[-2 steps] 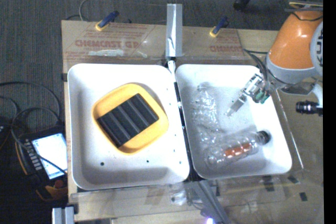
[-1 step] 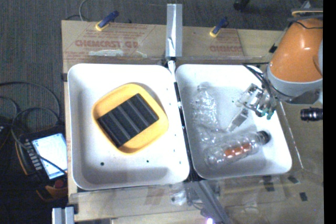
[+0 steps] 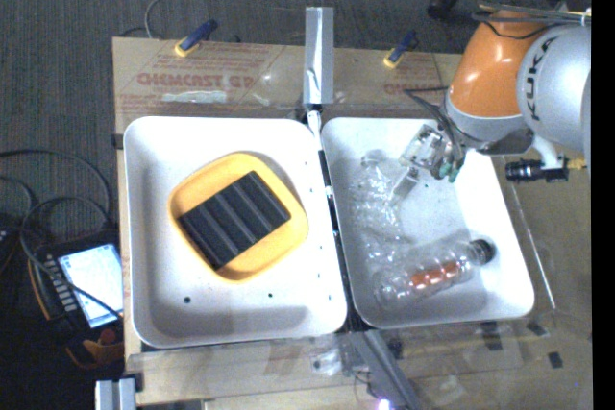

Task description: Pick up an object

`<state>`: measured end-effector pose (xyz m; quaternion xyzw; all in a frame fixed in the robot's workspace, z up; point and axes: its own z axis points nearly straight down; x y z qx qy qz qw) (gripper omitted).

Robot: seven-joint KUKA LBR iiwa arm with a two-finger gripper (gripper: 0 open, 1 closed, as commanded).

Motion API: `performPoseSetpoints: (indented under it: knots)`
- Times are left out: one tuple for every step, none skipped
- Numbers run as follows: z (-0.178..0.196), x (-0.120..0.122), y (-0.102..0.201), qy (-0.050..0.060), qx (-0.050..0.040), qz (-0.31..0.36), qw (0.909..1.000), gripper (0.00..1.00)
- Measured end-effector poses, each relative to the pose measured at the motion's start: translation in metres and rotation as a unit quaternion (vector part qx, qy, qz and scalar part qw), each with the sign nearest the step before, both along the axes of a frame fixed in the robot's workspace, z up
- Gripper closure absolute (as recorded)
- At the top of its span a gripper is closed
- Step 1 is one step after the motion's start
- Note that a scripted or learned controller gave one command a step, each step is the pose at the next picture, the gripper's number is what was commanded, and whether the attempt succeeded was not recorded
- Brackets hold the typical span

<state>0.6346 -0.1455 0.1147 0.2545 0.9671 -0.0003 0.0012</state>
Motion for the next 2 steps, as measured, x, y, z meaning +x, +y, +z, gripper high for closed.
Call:
performPoseSetpoints:
  knots:
    - [0.129, -0.049, 0.007, -0.001, 0.0008, -0.061, 0.9981, 0.00]
    - [0.233, -0.067, 0.022, -0.002, 0.0006, -0.087, 0.9962, 0.00]
